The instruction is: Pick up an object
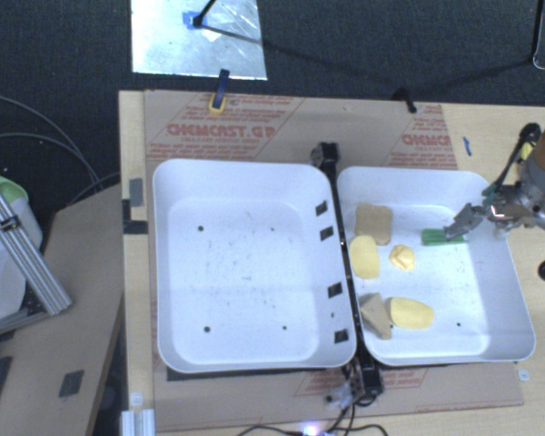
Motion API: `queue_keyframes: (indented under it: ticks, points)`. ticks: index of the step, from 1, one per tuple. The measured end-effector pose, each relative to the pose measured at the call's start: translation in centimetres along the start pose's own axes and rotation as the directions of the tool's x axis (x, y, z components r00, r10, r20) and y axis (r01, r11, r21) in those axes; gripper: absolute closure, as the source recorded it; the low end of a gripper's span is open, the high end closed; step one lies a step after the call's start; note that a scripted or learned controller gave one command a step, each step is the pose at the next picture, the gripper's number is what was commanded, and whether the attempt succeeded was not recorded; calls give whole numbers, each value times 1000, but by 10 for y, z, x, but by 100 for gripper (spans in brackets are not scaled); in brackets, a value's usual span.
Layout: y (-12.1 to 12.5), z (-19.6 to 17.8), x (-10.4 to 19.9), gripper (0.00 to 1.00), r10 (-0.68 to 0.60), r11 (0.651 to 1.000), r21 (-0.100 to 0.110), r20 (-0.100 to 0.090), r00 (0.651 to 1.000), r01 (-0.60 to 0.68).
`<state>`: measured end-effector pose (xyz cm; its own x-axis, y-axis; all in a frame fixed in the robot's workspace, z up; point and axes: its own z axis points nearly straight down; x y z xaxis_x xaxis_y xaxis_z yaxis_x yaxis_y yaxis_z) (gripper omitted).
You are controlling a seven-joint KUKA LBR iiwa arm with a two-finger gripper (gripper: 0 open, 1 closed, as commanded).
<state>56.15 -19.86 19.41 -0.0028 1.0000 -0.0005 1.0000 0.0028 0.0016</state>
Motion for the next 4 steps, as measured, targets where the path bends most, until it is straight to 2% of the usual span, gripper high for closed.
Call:
queue_keyframes:
  ticks: [1,2,3,4]
  points:
    - [52,113,-8,0,-5,1000,-9,6,1000,5]
    - [91,108,-7,0,-3,1000,-6,1,1000,3]
    - [-32,110,-9,0,7,1000,10,-2,1000,-7]
    - [29,109,-7,0,-3,1000,-6,2,1000,3]
